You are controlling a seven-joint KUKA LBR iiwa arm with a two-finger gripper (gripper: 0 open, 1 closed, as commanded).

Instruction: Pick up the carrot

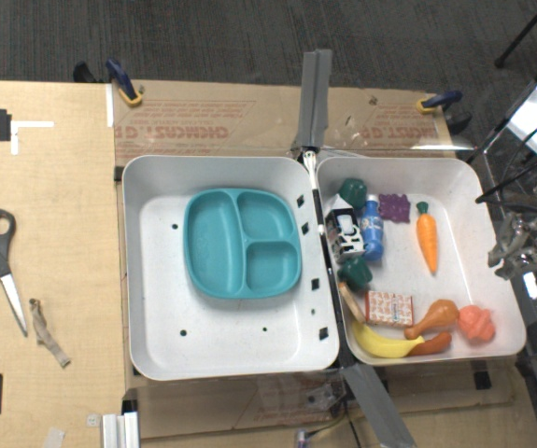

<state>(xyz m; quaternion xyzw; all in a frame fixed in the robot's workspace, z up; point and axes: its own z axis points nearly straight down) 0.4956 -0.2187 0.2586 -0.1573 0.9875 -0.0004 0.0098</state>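
Note:
The carrot [427, 238] is orange with a green top. It lies in the right bin [464, 177], in the far right part, its tip pointing toward the near side. It rests flat on the bin floor with bare white floor around it. The purple grapes [395, 207] are just to its left.
Left of the carrot are a blue bottle [372, 230], two green items [352, 192] and a black-and-white piece [345, 232]. Near the front lie a banana [385, 342], a drumstick [433, 316], a pink fruit [476, 324] and a small box [389, 307]. The left bin holds a teal divided plate [244, 243]. Grey metal hardware [520, 247] and cables hang by the right rim.

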